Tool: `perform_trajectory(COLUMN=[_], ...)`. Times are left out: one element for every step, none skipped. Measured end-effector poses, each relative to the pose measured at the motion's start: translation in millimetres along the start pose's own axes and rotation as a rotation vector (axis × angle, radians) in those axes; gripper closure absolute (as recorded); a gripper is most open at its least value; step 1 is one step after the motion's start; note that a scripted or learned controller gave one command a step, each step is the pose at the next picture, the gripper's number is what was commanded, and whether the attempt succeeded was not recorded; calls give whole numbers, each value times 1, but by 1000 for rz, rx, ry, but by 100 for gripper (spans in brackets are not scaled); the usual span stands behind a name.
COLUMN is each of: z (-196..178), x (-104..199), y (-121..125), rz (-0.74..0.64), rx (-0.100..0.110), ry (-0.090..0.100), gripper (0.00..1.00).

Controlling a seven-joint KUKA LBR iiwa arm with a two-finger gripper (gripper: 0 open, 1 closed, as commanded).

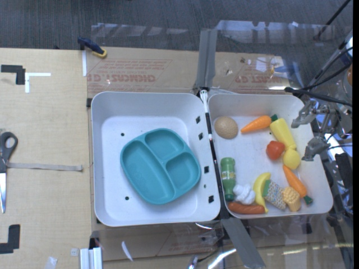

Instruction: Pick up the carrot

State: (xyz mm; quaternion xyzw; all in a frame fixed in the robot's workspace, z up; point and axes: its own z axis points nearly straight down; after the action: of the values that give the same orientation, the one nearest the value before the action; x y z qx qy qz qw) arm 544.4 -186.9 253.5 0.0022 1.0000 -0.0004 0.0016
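Note:
Two orange carrots lie in the right bin [221, 102]. One carrot [256, 123] is at the back, its green top pointing right. The other carrot [294, 181] lies slanted near the bin's right wall, green end toward the front. My gripper [308, 132] hovers over the right rim of that bin. It is open, with one finger [304, 115] toward the back and the other [312, 148] toward the front, and nothing between them. It sits right of both carrots, apart from them.
Also in the right bin are a tan potato [226, 127], a yellow corn cob [282, 133], a red tomato [275, 149], a lemon [291, 158], a green bottle [228, 177], a banana [261, 186] and a sausage [247, 208]. The left bin [104, 111] holds a teal divided plate [161, 166].

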Motion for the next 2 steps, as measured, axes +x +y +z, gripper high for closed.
perform_trajectory(z=[123, 158], x=[2, 38], y=[-25, -26], rz=[-153, -87], rx=[8, 3], ry=[-23, -7], gripper=[0, 0])
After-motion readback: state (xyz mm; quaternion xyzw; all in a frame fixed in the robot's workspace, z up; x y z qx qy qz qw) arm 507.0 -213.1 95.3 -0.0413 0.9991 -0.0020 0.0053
